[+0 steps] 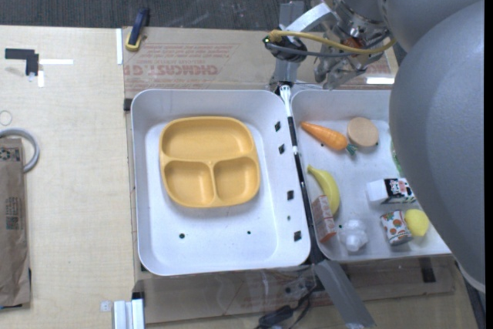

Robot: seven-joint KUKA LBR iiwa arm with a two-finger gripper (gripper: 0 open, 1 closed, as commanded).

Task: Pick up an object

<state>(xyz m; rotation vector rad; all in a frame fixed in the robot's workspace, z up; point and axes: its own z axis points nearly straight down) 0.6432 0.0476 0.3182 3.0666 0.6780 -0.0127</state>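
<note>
Much of the right bin (339,250) is hidden by the arm (443,112); the gripper (339,73) state: cannot tell.

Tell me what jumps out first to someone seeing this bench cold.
The yellow tray with three compartments, alone in the left bin, draws the eye first. Next comes the grey arm looming over the right bin, which holds a carrot, a banana and small packages. The claw sits above the bins' far edge.

Bright, even light; soft shadows
</note>
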